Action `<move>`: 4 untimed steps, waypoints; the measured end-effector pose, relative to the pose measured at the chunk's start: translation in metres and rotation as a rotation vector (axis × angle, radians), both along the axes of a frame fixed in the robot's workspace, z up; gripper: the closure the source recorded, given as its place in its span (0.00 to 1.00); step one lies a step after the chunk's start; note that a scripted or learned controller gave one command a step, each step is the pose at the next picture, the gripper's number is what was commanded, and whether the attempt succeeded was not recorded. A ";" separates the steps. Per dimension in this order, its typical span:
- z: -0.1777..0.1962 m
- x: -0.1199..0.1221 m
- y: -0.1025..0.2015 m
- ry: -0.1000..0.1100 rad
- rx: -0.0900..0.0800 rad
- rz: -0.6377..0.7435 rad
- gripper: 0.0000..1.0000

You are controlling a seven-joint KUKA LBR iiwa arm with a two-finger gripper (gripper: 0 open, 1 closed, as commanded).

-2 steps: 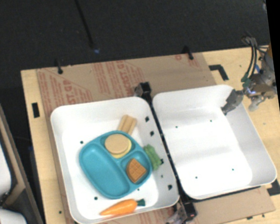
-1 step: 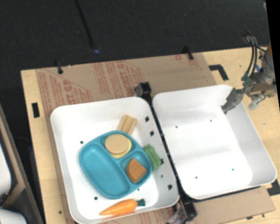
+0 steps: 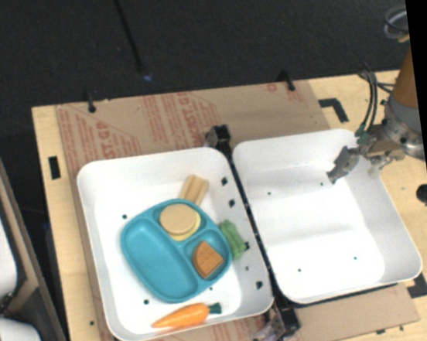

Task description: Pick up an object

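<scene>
The left bin (image 3: pixel 103 188) holds a blue divided tray (image 3: pixel 157 267) with a round tan biscuit (image 3: pixel 180 219) in one compartment and a brown toast-like piece (image 3: pixel 208 258) in another. A tan wooden block (image 3: pixel 194 188) lies just behind the tray, a green piece (image 3: pixel 233 239) rests at its right edge, and an orange carrot (image 3: pixel 187 315) lies near the bin's front wall. My gripper (image 3: pixel 343 164) hangs over the back right corner of the right bin (image 3: pixel 328 268), far from all these objects, with nothing seen between its fingers.
The two bins meet at a black-clipped seam in the middle (image 3: pixel 245 224). The arm's wrist and cables (image 3: pixel 395 130) stand over the right bin's far right rim. The bench edge and white furniture lie to the left.
</scene>
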State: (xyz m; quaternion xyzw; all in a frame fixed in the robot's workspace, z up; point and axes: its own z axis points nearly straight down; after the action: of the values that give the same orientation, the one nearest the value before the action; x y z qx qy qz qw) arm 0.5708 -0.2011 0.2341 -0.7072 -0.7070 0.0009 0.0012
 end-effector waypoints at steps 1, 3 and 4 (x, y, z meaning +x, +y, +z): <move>-0.044 0.003 -0.005 0.000 0.000 -0.001 0.00; -0.074 0.001 -0.009 -0.005 -0.001 -0.001 1.00; -0.010 0.004 -0.008 -0.009 -0.002 0.000 1.00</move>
State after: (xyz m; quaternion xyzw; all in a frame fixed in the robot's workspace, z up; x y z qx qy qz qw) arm 0.5744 -0.2088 0.2237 -0.7071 -0.7071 -0.0016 -0.0029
